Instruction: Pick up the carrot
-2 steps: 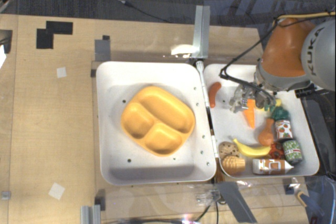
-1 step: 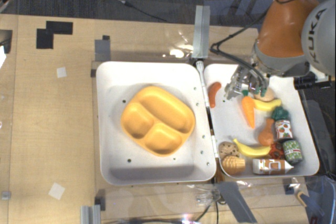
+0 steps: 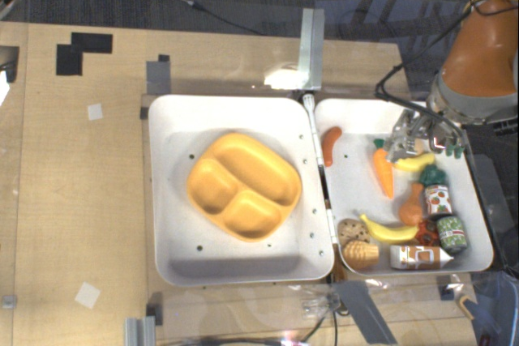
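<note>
Two white bins side by side on the bench. Left bin (image 3: pixel 170 174) holds a yellow divided tray (image 3: pixel 243 185), tilted on the floor. Right bin (image 3: pixel 349 182) holds toy food. Carrot (image 3: pixel 383 172) lies in the upper middle, green top toward the far rim, tip toward the near one, apart from the sausage (image 3: pixel 331 145) at the divider. Gripper (image 3: pixel 411 139) hangs just right of the carrot's top; finger state: cannot tell, nothing seen in its hold. Bananas: one (image 3: pixel 414 163) under the gripper, one (image 3: pixel 389 231) lower down. Two cans (image 3: pixel 439 199) at right and a carton (image 3: pixel 418 257) at the near rim carry labels, print too small to read. Cookie (image 3: pixel 351 230) and bread (image 3: pixel 362 254) in the near-left corner.
</note>
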`<state>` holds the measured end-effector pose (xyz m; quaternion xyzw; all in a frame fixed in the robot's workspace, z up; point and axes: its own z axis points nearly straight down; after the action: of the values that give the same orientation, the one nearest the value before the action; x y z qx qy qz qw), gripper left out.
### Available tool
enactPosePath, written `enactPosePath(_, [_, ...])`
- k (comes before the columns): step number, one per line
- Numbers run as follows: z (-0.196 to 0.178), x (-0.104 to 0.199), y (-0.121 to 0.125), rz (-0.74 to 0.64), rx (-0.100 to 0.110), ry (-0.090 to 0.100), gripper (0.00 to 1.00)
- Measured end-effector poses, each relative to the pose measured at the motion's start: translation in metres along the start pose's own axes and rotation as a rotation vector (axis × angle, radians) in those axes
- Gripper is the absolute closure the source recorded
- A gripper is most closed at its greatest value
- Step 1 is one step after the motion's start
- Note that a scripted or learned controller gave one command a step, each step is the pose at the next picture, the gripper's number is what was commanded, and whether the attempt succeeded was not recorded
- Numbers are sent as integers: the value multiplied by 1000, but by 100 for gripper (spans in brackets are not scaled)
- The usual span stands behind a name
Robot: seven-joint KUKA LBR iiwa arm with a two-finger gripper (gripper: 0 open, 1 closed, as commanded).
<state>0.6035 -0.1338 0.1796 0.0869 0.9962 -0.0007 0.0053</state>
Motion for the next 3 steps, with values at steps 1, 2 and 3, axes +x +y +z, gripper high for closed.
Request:
enactPosePath(1, [90, 6, 24, 152, -2, -5, 100])
enactPosePath(2, [-9, 28, 85, 641, -3, 0, 100])
enactPosePath(3, [-7, 125, 72, 383, 0, 5, 100])
